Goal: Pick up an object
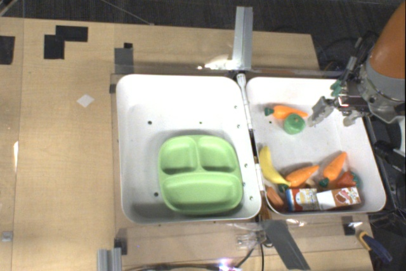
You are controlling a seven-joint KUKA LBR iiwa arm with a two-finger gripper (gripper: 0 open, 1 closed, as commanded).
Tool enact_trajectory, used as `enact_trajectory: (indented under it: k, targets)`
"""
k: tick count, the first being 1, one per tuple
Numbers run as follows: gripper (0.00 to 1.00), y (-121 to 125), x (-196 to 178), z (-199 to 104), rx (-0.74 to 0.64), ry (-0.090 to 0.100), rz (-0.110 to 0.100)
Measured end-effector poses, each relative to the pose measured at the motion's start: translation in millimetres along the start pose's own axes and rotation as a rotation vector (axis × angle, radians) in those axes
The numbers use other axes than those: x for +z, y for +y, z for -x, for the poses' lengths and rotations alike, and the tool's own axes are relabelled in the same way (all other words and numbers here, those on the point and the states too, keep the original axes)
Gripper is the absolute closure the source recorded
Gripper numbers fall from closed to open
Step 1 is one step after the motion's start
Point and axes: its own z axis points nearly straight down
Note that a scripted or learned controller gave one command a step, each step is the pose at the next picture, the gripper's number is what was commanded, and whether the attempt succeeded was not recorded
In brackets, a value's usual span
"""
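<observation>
Your nearest target, the green round toy (294, 125), lies in the upper part of the right bin (374, 165), touching a small carrot (283, 112). The gripper (331, 110) hovers just right of it, fingers apart and empty — likely lining up a grab.

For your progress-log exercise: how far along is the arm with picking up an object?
Done: the gripper has reached the right bin, beside the green ball. In hand: nothing visible between its fingers. Left: grasping and lifting; banana, carrots and juice carton lie untouched.
</observation>
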Motion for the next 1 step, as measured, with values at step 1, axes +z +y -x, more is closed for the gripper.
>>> enact_trajectory:
  k: [1]
  targets:
    - [0.0, -45.5, 90.0, 57.2, 0.073, -0.001, 0.0]
